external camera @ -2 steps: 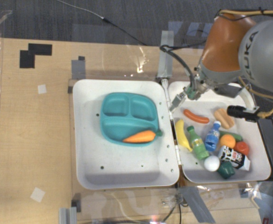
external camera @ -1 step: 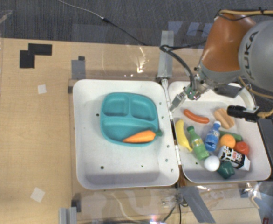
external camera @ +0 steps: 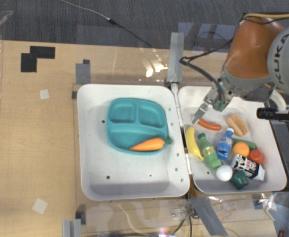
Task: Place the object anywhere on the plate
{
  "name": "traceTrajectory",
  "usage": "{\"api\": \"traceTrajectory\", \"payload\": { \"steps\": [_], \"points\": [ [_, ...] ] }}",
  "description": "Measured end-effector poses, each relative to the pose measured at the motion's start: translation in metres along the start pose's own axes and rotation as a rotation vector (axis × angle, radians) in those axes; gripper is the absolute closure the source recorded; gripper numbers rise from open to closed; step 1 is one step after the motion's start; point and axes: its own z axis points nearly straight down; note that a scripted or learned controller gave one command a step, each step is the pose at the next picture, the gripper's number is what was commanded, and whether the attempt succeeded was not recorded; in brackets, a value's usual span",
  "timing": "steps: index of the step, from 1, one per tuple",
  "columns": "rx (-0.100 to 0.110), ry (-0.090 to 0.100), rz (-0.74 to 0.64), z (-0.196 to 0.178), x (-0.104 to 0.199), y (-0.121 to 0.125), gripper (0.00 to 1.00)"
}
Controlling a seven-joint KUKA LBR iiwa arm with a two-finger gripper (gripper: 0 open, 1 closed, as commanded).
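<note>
Two shallow white bins sit side by side on your wooden bench; the left bin [external camera: 92, 177] bears a teal plate [external camera: 134, 120], and a toy carrot [external camera: 148, 144] lies on its near rim, touching it; by my reading the placing is done, and what remains is only to draw clear. Your gripper [external camera: 203, 110] hangs over the right bin [external camera: 277, 174], above a sausage [external camera: 209, 125] and the other toys; nothing sits between its fingers, but whether they stand apart or together you cannot tell.

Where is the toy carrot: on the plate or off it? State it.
On it. The toy carrot lies on its side across the teal plate's near edge, inside the left bin.
</note>
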Motion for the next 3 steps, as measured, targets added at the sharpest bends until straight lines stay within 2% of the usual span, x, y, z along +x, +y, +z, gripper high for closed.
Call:
{"api": "traceTrajectory", "payload": {
  "steps": [1,3],
  "points": [
    [0.003,0.001,0.051,0.0183,0.0189,-0.0611,0.0],
    [0.0,0.0,0.048,0.0177,0.0197,-0.0586,0.0]
  ]
}}
